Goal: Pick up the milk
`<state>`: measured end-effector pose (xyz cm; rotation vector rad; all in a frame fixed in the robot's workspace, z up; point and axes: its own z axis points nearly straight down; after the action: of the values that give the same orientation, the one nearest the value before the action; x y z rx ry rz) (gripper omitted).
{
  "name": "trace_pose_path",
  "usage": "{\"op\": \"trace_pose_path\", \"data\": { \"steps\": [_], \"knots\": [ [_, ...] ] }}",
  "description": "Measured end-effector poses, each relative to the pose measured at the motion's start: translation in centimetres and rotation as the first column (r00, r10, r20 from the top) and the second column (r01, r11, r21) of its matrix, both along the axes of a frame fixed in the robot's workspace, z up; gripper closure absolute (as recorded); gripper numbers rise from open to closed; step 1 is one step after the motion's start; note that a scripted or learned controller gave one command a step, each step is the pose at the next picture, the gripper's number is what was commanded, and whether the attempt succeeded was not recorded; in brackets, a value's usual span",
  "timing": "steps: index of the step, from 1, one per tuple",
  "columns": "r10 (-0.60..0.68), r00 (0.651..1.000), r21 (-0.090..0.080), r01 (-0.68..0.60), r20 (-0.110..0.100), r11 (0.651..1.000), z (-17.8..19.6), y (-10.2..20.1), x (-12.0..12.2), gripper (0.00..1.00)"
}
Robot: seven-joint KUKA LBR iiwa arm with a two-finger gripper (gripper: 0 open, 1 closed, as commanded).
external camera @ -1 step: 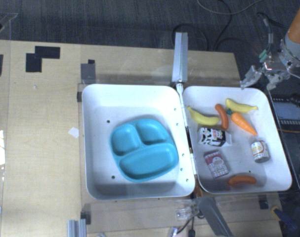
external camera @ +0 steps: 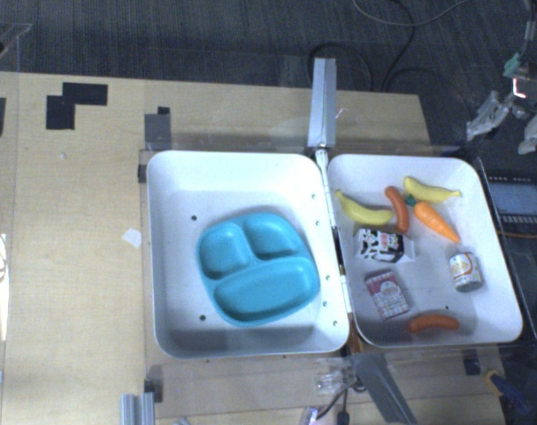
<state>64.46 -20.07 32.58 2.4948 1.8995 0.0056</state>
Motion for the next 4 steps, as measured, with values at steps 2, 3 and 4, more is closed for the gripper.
{"op": "trace_pose_path", "data": {
  "steps": [2,3,4],
  "knots": [
    [-0.271,0.962,0.004,0.271,-0.004,0.962,-10.5,11.0,-1.3,0.00],
    [-0.239,0.971,0.004,0.239,-0.004,0.971,-14.1,20.2,2.4,0.00],
    [-0.501,0.865,0.005,0.501,-0.003,0.865,-14.0,17.8,2.5,0.00]
  ]
}}
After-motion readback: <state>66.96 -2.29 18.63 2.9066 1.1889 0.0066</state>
